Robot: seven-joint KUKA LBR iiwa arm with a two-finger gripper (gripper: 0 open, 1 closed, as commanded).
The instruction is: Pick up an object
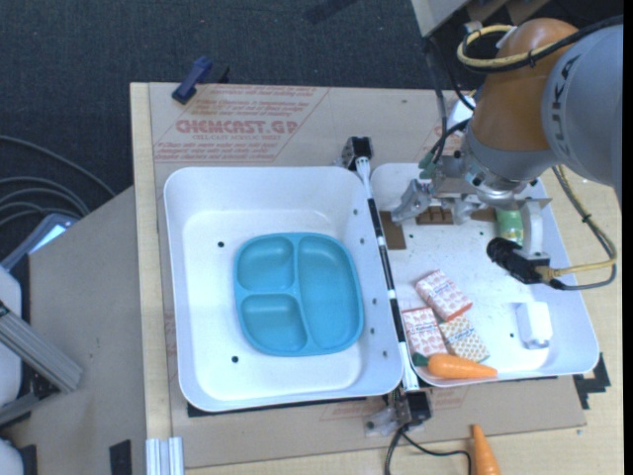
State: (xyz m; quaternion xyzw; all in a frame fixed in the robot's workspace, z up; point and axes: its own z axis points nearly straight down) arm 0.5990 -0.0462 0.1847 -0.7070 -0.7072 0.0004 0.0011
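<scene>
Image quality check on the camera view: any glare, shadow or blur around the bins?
Camera view: lighting is even and soft; the white bins read bright, near blown out, without a hard glare spot. The blue tray is sharp enough to show its three compartments. Small packets and the carrot are soft, print unreadable. The arm casts a faint shadow on the right bin's far end.

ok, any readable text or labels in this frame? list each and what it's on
"CHEMCAST G.P", red print on the brown board behind the left bin; the smaller lines around it are too blurred to read.
"KU", partial lettering on the grey arm.
Prints on the small packets in the right bin: too small to read.
</scene>
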